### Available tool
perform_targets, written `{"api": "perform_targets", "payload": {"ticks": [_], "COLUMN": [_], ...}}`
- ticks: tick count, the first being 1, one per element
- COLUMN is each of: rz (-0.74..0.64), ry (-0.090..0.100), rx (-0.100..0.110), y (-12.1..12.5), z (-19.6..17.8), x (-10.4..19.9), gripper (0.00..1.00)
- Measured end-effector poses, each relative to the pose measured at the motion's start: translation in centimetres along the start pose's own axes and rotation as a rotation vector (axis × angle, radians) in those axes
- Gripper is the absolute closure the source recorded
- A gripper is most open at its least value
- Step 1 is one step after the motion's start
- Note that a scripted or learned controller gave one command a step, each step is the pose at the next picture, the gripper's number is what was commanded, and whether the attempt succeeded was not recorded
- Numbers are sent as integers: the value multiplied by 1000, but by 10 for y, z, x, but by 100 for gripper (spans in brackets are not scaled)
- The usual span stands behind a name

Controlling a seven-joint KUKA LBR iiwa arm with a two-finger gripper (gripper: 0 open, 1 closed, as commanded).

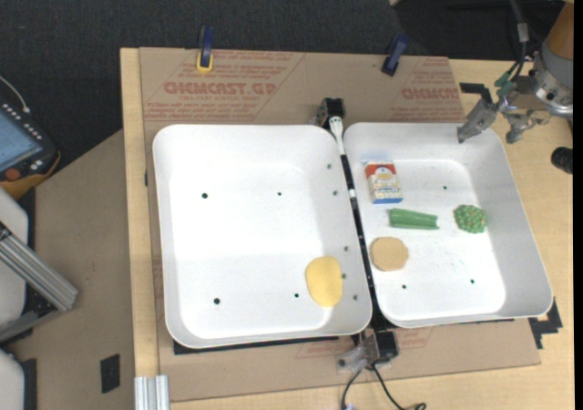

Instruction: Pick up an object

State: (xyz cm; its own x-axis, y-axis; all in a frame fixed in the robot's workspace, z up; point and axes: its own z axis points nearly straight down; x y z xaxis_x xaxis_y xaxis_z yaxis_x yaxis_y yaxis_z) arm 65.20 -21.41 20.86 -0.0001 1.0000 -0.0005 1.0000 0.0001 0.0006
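My gripper (496,125) hangs above the far right corner of the right bin (515,244), open, with nothing between its fingers. In the right bin lie a small white carton with red and blue print (383,181), a green pod-shaped piece (413,218), a green knobbly ball (470,218) and a tan round cookie (390,254). A yellow oval piece (324,280) lies in the left bin (182,244) near its front right corner. All of these sit well below and to the left of the gripper.
Both bins rest on a brown cardboard sheet (273,80) held by two clamps (205,48) at its far edge. A black divider (351,194) runs between the bins. A grey rail (32,267) stands off the bench at the left.
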Motion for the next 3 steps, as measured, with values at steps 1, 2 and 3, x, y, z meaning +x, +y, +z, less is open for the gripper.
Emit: {"api": "perform_targets", "payload": {"ticks": [1, 2, 3], "rz": [-1, 0, 2], "ry": [-2, 2, 2], "rx": [-4, 3, 4], "y": [1, -48, -113], "z": [-11, -43, -47], "x": [0, -10, -10], "gripper": [100, 100, 100]}}
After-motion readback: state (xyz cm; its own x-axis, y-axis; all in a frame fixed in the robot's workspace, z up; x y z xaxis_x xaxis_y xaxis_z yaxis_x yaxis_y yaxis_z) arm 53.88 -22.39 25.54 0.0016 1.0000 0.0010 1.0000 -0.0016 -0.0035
